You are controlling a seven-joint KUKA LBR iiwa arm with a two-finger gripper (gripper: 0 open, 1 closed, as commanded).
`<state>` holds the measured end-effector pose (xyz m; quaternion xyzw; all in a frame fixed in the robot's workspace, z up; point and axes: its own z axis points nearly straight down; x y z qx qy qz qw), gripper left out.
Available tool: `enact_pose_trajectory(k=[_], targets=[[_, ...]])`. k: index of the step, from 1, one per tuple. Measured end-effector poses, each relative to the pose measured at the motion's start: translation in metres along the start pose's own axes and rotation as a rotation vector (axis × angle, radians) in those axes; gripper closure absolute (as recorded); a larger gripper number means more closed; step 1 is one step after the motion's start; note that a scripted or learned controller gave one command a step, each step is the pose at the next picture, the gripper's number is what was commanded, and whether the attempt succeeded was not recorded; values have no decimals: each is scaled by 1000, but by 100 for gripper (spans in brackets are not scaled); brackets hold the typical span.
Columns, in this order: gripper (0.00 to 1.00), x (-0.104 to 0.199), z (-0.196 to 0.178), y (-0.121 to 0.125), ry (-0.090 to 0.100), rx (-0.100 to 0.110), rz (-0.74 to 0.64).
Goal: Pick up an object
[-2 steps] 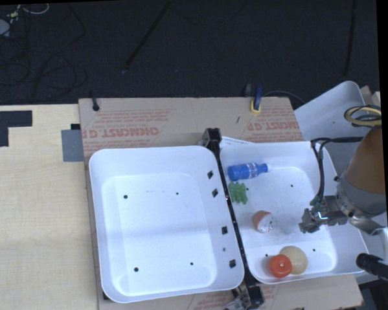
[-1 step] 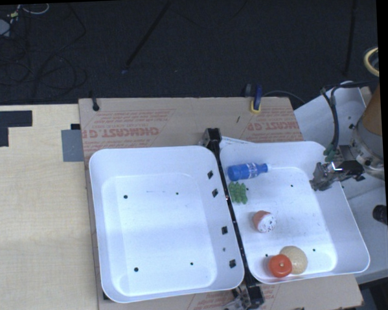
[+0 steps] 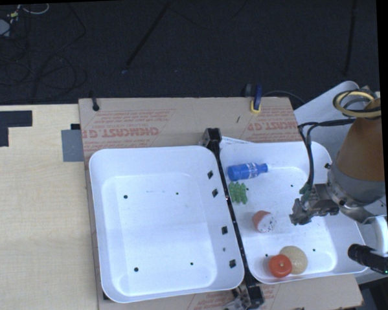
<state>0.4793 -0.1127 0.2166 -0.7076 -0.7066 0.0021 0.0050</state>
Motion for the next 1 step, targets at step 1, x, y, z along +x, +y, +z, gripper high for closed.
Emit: enact_pose_trajectory(k=[1], targets=[[100,10,66,36,-2,-5,-3]])
